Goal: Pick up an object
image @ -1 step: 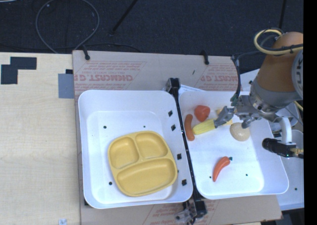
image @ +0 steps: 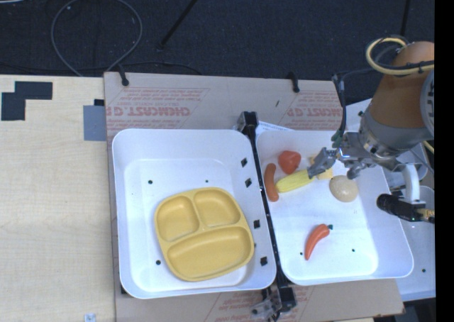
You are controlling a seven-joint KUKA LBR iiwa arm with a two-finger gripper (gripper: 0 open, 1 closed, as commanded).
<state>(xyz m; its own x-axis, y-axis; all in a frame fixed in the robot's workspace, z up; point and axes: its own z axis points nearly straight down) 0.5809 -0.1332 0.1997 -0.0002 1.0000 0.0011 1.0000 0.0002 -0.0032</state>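
Note:
The right bin (image: 386,260) holds a yellow corn cob (image: 296,181), a red tomato-like piece (image: 289,161), an orange sausage-shaped piece (image: 270,182), a beige round piece (image: 343,189) and an orange-red chili pepper (image: 316,240). My gripper (image: 338,165) hangs over the bin's upper middle, just above the corn cob's right end and the beige piece. It looks open, one finger (image: 323,160) by the corn's tip and the other (image: 354,169) above the beige piece. I see nothing held between them.
The left bin (image: 135,164) holds a yellow divided plate (image: 204,232). A black divider (image: 259,200) runs between the bins. The arm's grey and orange wrist (image: 401,104) stands over the right bin's upper right corner. Cardboard lies under both bins.

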